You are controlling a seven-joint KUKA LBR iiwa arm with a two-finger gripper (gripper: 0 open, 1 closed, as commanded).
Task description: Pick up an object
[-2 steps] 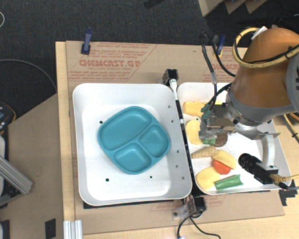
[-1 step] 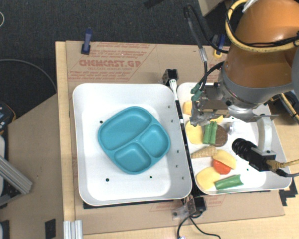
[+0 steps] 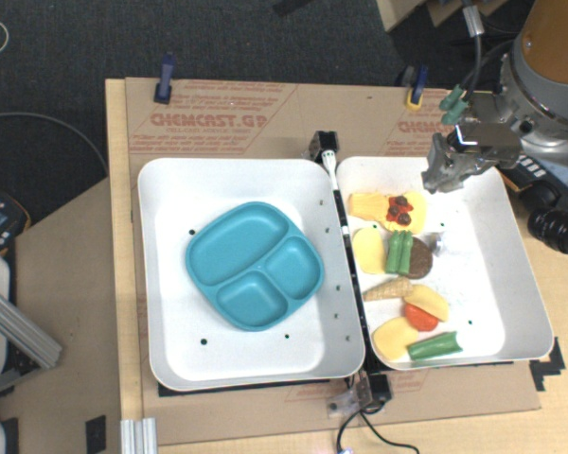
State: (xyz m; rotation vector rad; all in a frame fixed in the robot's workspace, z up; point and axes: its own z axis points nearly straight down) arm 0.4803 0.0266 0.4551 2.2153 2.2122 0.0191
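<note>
Green bean (image 3: pixel 433 346) (glossy plastic) atop yellow piece (image 3: pixel 394 336), right bin (image 3: pixel 511 253).

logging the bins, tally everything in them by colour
blue: 1, the tray in the left bin
yellow: 4
green: 2
red: 2
brown: 1
tan: 1
total: 11, ten of them in the right bin
</note>
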